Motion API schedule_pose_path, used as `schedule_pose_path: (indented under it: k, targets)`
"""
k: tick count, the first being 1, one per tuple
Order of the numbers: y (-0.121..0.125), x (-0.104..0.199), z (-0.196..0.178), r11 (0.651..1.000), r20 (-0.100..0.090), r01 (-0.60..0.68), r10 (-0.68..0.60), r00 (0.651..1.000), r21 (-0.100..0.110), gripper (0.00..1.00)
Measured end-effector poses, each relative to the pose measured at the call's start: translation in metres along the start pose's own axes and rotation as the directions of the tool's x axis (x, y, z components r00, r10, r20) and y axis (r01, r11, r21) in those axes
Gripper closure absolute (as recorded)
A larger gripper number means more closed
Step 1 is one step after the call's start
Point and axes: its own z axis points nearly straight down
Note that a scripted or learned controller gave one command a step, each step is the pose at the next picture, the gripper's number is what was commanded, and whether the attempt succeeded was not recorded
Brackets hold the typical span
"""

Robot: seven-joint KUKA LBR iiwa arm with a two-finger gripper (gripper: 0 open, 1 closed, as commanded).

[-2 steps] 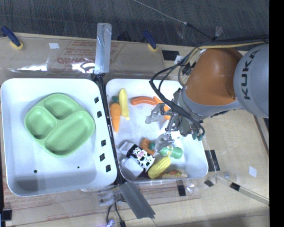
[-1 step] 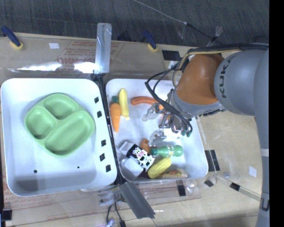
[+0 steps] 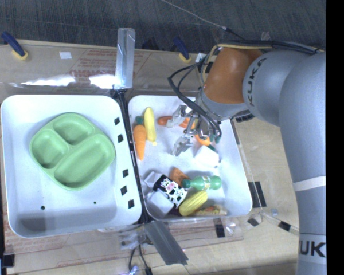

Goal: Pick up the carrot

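The carrot [image 3: 139, 141] is orange with a green top and lies lengthwise along the left wall of the right bin [image 3: 232, 171]. A yellow banana-like toy [image 3: 149, 124] rests right beside it. My gripper [image 3: 196, 140] hangs low over the upper middle of the same bin, to the right of the carrot and apart from it. Its fingers are spread open, and the carrot is not between them. Small orange pieces [image 3: 203, 141] lie under and around the gripper.
The left bin [image 3: 23, 211] holds a green divided plate [image 3: 73, 149]. At the near end of the right bin lie a green bottle [image 3: 202, 183], a cow-patterned toy [image 3: 171, 191], a yellow corn cob [image 3: 192, 203] and an orange chunk [image 3: 178, 175].
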Motion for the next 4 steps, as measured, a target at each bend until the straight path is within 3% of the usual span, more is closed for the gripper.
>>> schedule_pose_path:
  k: [1,2,3,4]
  targets:
    - [0.002,-0.002,-0.012,1.000,0.004,0.007,-0.007,1.000,0.001,1.00]
    - [0.077,-0.003,-0.001,1.000,0.000,0.028,-0.028,1.000,-0.003,1.00]
    - [0.070,-0.001,-0.001,1.000,-0.007,0.023,-0.023,1.000,0.004,0.00]
    - [0.061,0.079,0.000,1.000,-0.002,0.006,-0.006,1.000,0.001,0.00]
